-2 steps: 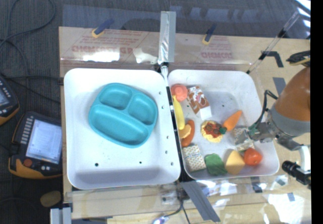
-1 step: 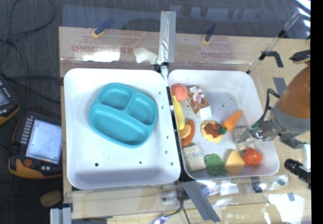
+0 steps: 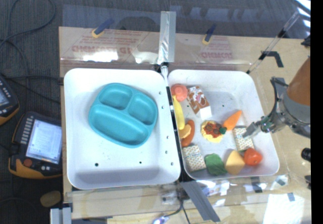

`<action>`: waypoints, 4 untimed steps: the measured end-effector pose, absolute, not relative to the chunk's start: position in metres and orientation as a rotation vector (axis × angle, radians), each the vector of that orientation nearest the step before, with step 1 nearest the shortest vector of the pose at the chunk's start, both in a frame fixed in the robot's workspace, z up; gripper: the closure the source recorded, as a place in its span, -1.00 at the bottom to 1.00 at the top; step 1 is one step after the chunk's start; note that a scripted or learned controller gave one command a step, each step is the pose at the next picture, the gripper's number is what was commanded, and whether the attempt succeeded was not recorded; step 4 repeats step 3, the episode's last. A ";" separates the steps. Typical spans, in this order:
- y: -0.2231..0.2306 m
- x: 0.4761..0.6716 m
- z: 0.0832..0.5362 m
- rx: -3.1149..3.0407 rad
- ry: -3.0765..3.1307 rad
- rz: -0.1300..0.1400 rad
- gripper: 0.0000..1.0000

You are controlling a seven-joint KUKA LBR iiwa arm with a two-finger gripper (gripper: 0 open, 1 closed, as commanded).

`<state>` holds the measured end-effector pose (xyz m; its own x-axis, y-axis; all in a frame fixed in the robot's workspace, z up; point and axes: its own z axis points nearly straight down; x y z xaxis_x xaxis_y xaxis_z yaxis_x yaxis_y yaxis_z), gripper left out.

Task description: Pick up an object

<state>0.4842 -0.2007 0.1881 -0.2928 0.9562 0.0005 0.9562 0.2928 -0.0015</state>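
Observation:
The right bin [image 3: 252, 87] holds several toy foods: a pink round piece [image 3: 178, 90], a brown and white slice [image 3: 197, 98], a banana [image 3: 178, 114], an orange carrot [image 3: 232, 119], a yellow pizza-like piece [image 3: 212, 130], a green piece [image 3: 214, 164], a yellow wedge [image 3: 233, 161] and a red tomato [image 3: 252, 157]. My gripper [image 3: 254, 129] reaches in from the right and hangs low at the bin's right side. It is just above a speckled cracker block [image 3: 243, 141] and right of the carrot. Nothing is visibly held.
The left bin [image 3: 81, 162] carries a blue divided plate [image 3: 123, 113]. A metal divider strip [image 3: 167, 36] stands behind the bins. A handheld pendant [image 3: 35, 145] and cables lie off the bench at the far left.

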 end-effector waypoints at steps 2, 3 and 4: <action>-0.205 0.483 0.122 -2.060 -2.368 0.002 1.00; -0.203 0.484 0.164 -1.940 -2.469 0.001 1.00; -0.203 0.484 0.164 -1.940 -2.469 0.001 1.00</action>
